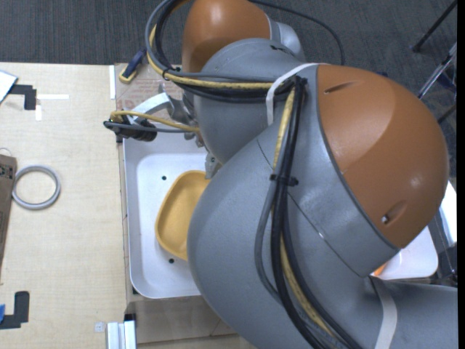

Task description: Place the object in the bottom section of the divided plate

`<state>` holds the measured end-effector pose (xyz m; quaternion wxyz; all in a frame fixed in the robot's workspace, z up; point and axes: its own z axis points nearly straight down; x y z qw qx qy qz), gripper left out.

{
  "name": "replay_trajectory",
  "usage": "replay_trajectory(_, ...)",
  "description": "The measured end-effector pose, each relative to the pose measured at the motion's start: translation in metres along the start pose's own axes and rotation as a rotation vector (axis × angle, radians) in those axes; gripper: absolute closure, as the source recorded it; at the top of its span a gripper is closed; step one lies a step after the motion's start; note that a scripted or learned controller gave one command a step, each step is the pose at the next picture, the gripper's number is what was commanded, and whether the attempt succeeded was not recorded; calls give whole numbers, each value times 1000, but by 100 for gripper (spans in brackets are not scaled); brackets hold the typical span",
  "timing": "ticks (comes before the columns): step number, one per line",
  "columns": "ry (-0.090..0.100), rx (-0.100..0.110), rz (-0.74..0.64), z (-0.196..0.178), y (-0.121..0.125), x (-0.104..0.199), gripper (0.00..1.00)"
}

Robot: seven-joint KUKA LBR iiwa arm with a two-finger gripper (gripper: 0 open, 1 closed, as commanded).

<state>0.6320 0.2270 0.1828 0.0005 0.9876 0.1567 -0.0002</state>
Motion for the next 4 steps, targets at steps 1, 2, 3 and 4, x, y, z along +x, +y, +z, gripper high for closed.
replay_trajectory(1, 0, 0, 0, 0, 0, 0, 0)
replay_trajectory(2, 0, 0, 0, 0, 0, 0, 0)
replay_trajectory(3, 0, 0, 0, 0, 0, 0, 0)
replay_trajectory(4, -2, 0, -99, -27, 4, -9, 0)
